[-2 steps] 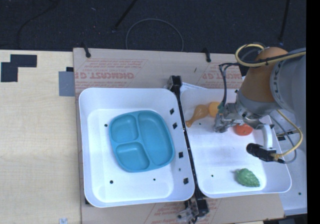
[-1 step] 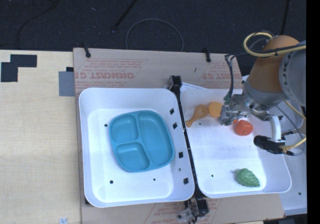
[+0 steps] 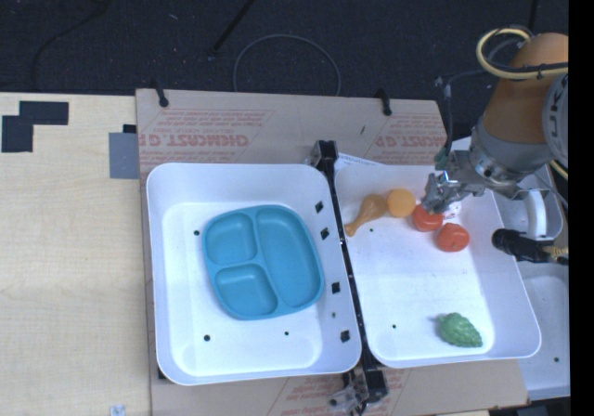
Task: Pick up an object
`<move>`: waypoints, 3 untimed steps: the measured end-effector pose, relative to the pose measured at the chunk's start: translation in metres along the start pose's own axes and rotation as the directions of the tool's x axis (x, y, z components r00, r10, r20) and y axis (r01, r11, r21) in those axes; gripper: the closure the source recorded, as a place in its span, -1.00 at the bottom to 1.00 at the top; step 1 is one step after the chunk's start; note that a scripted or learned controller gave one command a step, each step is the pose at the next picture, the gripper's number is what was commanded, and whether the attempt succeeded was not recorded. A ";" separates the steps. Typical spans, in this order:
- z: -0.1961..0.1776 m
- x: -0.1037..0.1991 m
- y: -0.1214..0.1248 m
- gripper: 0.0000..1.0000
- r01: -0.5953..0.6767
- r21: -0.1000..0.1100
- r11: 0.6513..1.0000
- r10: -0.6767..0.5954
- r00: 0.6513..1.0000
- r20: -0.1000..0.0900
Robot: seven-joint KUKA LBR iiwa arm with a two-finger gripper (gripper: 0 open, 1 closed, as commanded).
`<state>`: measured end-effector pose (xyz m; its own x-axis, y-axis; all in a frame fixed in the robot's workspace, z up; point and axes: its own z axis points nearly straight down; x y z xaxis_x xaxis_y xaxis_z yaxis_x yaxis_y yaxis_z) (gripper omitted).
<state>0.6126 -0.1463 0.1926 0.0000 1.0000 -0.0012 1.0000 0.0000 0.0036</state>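
**Hovering low over the red pieces in the right bin**

Reaching in from the right of the frame, the gripper (image 3: 444, 191) sat low in the upper part of the right bin (image 3: 506, 312), directly above a small red object (image 3: 427, 218). That red piece lay just below and slightly left of the fingertips, touching or nearly touching them; whether the fingers were apart or closed could not be told from this slant. A second red object (image 3: 453, 237) rested just lower right of the first. An orange ball (image 3: 401, 202) sat just left of the gripper, with a tan drumstick-shaped toy (image 3: 367, 213) beyond it, its long axis running from upper right to lower left. A green lumpy object (image 3: 460, 331) lay well apart near the bin's lower right corner. The left bin (image 3: 176, 219) held a blue divided plate (image 3: 263, 261). Judging by position, the nearer red piece looked the likeliest target.
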 end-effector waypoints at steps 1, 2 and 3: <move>-0.049 -0.009 -0.002 1.00 0.000 0.001 1.000 0.000 1.000 0.000; -0.102 -0.010 -0.001 1.00 0.001 -0.001 1.000 -0.001 1.000 0.000; -0.082 0.034 -0.011 1.00 0.003 0.009 1.000 -0.003 1.000 -0.003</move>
<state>0.6018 -0.1118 0.2748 -0.0032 1.0000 0.0021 1.0000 0.0032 -0.0049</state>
